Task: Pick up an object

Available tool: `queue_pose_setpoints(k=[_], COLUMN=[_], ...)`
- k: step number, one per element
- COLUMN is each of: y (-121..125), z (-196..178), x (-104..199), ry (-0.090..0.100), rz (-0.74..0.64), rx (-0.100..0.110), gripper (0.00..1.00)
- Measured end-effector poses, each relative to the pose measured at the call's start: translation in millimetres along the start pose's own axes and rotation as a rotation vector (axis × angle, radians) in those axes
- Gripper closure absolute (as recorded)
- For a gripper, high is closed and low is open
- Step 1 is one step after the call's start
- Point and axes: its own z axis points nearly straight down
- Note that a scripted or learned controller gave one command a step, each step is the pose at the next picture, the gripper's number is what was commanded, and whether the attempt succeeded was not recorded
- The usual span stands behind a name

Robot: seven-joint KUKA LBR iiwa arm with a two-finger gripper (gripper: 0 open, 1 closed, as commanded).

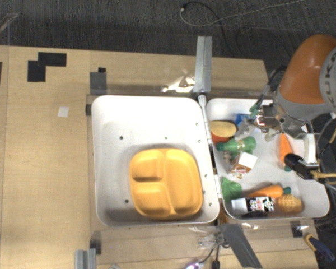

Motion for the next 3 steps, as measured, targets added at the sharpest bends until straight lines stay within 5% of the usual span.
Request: queue_pose_setpoints(k=[1,2,3], y=[4.6,12.6,7.5], z=[-38.9,6.6,84.7], x=[-74.2,-120.4,-119.8], ry=[-0.003,-0.002,-0.002], rz=[-0.019,-0.011,-0.060], rx=[-0.005,-0.002,-0.002], gripper=[0.00,0.00,0.00])
